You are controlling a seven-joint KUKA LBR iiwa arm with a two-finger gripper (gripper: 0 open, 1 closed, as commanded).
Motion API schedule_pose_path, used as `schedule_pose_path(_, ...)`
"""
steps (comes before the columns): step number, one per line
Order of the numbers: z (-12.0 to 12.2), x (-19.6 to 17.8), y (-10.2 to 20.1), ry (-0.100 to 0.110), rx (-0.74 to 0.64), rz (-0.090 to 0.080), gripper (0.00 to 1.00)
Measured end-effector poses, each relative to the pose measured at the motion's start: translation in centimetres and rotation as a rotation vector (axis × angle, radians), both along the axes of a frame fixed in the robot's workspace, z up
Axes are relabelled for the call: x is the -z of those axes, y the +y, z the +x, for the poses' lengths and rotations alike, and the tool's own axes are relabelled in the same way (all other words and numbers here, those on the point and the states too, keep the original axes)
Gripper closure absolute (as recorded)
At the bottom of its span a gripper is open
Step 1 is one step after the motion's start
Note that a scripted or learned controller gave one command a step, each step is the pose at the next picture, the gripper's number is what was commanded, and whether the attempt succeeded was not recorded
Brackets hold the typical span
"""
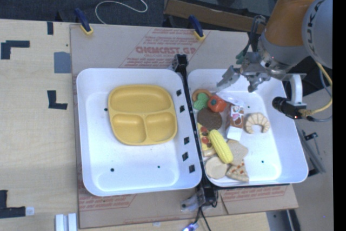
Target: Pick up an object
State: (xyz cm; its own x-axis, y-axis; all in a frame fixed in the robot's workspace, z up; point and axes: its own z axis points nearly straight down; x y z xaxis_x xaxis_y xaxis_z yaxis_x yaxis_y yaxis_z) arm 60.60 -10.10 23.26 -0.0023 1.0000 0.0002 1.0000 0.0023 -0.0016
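Note:
My gripper (239, 81) hangs above the far part of the right bin (281, 162), its two fingers spread apart and open with nothing between them. Just below it in the bin lie toy foods: a red tomato (217, 104), a green pepper (201, 100), a brown patty (210, 119), a small carton (235, 114), a croissant (257, 123), a yellow corn cob (220, 146), a bread slice (237, 149), a round cookie (216, 169) and a pizza slice (238, 172). The tomato and carton lie closest to the fingertips.
The left bin (94, 132) holds a yellow divided tray (143, 114). A black divider (186, 111) runs between the bins. The arm's orange band (292, 13) and grey wrist loom over the right bin's far right corner. Blue clamps (82, 21) hold the cardboard base.

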Motion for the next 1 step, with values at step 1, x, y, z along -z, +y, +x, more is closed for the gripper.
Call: schedule_pose_path(1, -2.76, 8.41, -2.47, 0.011, 0.004, 0.001, 0.0)
